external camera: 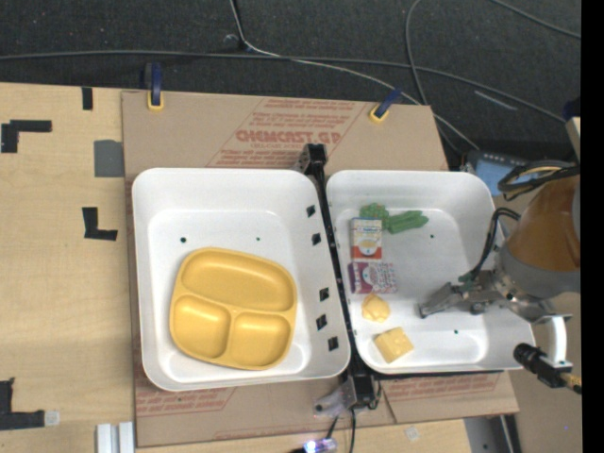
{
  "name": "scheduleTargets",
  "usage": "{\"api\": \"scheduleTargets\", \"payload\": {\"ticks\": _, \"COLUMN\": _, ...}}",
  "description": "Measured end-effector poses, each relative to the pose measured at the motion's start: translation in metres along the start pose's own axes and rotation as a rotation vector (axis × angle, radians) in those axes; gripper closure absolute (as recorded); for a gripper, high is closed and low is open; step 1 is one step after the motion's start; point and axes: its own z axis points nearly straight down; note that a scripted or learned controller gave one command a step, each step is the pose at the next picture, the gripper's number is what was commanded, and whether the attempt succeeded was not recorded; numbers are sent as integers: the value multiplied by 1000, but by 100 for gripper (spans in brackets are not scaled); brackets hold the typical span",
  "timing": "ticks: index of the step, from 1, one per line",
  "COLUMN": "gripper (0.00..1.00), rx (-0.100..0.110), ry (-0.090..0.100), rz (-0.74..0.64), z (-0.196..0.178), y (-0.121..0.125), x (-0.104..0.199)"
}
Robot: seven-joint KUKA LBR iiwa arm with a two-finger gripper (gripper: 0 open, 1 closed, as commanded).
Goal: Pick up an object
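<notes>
1. Nearest candidate: yellow wedge [393, 344] in the right bin [472, 189], down at about 7 o'clock on the bin floor. Just above it sits a small yellow lump [376, 308], close but apart.
2. Wedge long axis runs roughly 2-to-8 o'clock, lying flat. No clear pointed end at this resolution.
3. Other picks, up the left wall of the same bin: purple-and-white packet [372, 276], red-and-white carton [366, 238] with long axis 12-to-6, and a green toy [394, 221] at 11 o'clock, long axis near 3-to-9.
4. Gripper [436, 303] sits low over the bin floor at about 4 o'clock, well apart from every item. The dark fingers reach toward 9 o'clock, nothing between them; can't tell how wide they stand.
5. To do it well: close across the wedge's short axis, so rotate wrist square to the 2-to-8 line. Come down clear of the lump and the bottom wall.
6. Left bin [143, 253] holds a yellow divided tray [233, 307]; brown tabletop [57, 253] around both.
</notes>
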Motion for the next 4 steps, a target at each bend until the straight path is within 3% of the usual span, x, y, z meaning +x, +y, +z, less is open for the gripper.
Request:
{"api": "scheduleTargets", "payload": {"ticks": 1, "gripper": 100, "rx": -4, "ry": -2, "rz": 0, "z": -13, "y": 1, "x": -1}}
{"api": "scheduleTargets", "payload": {"ticks": 2, "gripper": 100, "rx": -3, "ry": 1, "rz": 0, "z": -76, "y": 4, "x": -3}}
{"api": "scheduleTargets", "payload": {"ticks": 4, "gripper": 100, "rx": -4, "ry": 0, "rz": -2, "z": -166, "y": 9, "x": 6}}
